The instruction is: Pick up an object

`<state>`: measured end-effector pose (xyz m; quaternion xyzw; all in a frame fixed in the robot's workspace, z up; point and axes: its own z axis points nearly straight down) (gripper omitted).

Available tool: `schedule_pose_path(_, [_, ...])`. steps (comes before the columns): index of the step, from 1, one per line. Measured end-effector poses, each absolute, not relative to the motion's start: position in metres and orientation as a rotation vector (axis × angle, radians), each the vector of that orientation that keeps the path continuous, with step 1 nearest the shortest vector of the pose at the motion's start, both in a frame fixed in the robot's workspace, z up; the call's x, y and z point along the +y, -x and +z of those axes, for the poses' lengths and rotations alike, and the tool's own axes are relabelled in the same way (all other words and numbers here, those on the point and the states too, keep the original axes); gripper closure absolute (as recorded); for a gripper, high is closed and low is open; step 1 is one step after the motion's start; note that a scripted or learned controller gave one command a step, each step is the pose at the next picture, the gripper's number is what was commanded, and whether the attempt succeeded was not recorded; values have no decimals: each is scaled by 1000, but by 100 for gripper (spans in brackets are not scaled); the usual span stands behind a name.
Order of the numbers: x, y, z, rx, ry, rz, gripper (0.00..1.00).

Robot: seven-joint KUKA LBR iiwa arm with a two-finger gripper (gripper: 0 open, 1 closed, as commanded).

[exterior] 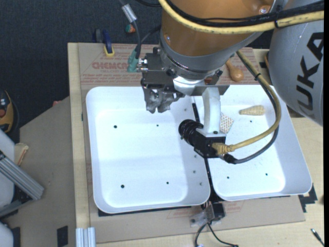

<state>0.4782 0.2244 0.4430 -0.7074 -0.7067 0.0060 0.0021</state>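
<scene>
You have two white bins side by side on the desk: the left bin [134,199] and the right bin [267,181]. The arm [221,19] comes in from the right edge of the desk and its gold-coloured wrist covers the far rims of both bins. The gripper [157,104] hangs over the far edge of the left bin, near that bin's far right corner. Its fingertips are dark and bunched in shadow, so you cannot tell whether the jaws are apart or together, and nothing is seen between them.

Count the loose objects in the right bin and you get two that are clear. One pale cone-shaped piece [251,110] lies near the far edge of the right bin. One small waffle-patterned piece [225,122] lies near that bin's far left corner, just beside a white bracket. A black fitting [198,136] with a yellow hose sits above the seam between the bins. One orange-handled item [235,72] rests on the desk beyond the right bin.
</scene>
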Motion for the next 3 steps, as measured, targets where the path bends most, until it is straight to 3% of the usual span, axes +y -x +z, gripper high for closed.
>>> schedule_pose_path(1, [224, -479, 541, -2226, 2223, -19, 100])
schedule_pose_path(2, [224, -478, 421, -2217, 2219, 22, 100])
schedule_pose_path(3, [224, -479, 543, -2226, 2223, -24, 100])
